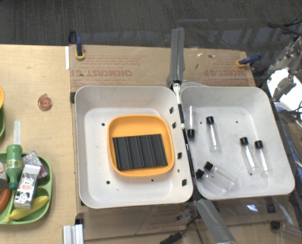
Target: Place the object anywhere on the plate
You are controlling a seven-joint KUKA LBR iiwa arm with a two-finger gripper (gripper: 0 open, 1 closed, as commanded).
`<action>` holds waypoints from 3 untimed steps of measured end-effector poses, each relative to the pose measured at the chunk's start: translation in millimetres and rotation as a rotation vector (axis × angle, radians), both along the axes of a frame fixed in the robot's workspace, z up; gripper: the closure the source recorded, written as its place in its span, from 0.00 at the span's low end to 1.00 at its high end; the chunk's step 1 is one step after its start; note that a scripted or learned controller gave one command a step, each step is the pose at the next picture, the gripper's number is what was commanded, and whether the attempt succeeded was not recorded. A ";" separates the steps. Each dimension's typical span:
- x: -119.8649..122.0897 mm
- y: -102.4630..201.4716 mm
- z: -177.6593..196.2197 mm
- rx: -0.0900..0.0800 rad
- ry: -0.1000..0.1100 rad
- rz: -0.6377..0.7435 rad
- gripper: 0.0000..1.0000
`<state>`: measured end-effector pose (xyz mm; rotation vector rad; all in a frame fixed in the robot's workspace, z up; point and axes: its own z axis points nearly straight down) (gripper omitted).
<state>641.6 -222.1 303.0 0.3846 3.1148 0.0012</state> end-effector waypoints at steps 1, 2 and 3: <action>12.3 0.3 -6.5 -0.001 -0.002 0.347 0.00; 18.2 1.8 -61.7 0.000 -0.002 0.752 0.00; 18.5 0.7 -51.0 -0.003 -0.004 1.099 0.00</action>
